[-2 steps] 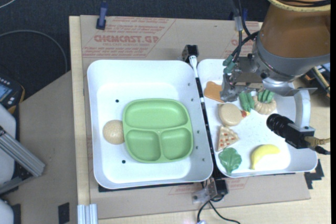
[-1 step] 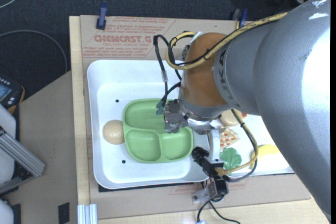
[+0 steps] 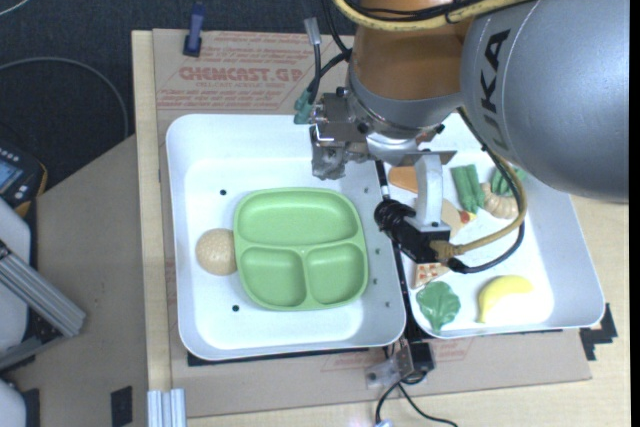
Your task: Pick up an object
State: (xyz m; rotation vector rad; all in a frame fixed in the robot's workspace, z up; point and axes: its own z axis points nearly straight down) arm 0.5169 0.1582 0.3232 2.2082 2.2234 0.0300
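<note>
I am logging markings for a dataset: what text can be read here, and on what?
"CHEMCAST GP" in red, on the brown board behind the bins; the smaller red lines by it are too blurred to read.
"KUKA", partly cut off, on the arm's grey housing.

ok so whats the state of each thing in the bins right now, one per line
green divided plate: flat in the left bin, right way up, nothing in its compartments
beige round piece: lying against the plate's left edge
yellow banana-like piece: lying in the right bin
green leaf piece: lying at that bin's front left corner
gripper: low over the left bin's back, holding nothing visible
</note>
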